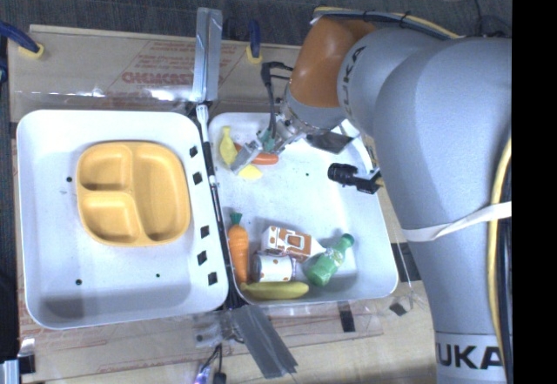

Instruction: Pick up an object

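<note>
Two shallow white plastic bins recorded side by side on the surface (87, 69): left bin (26, 225) and right bin (348, 217). Grey arm with orange band (418, 112) reaching in from the view's right, with the tool (265, 144) low over the far left corner of the right bin. Tool state: cannot tell from this angle whether spread or pressed together.

Just left of the tool, close to the bin wall: small yellow curved piece (228, 148). Right at the tool's tip, on its near side: short red-orange item (266, 159); contact cannot be confirmed. Just beside that item, slightly nearer and to the left: small yellow wedge (250, 171).

Well apart from the tool, grouped at the near end of the same bin:
- orange carrot with green top (238, 253), lying lengthwise along the left wall
- white and orange carton (288, 241)
- small printed can (275, 268), on its side just below the carton
- green plastic bottle (328, 264), tilted, cap up and to the right
- yellow banana (277, 290), flat against the near wall

Far to the left of the tool, in the left bin: yellow three-compartment plate (133, 192), lying flat.
</note>
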`<action>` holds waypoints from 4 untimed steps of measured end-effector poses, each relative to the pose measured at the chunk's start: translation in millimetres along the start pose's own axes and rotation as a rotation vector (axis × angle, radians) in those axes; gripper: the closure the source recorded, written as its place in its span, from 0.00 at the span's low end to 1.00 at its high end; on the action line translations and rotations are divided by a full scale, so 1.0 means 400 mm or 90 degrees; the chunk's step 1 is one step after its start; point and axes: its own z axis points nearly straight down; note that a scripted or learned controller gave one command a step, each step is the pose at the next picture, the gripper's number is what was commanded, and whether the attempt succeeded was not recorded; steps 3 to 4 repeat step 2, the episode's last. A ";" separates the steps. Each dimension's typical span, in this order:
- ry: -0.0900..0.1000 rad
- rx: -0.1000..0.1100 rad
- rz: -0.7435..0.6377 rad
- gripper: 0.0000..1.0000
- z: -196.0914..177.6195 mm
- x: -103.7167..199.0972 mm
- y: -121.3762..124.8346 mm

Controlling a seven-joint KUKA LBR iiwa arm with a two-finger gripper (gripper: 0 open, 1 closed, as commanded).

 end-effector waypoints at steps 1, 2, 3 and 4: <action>0.000 0.000 -0.003 1.00 -0.025 0.002 0.001; 0.000 0.000 -0.061 1.00 -0.251 0.026 0.018; 0.000 0.000 -0.061 1.00 -0.251 0.026 0.018; 0.000 0.000 -0.061 1.00 -0.251 0.026 0.018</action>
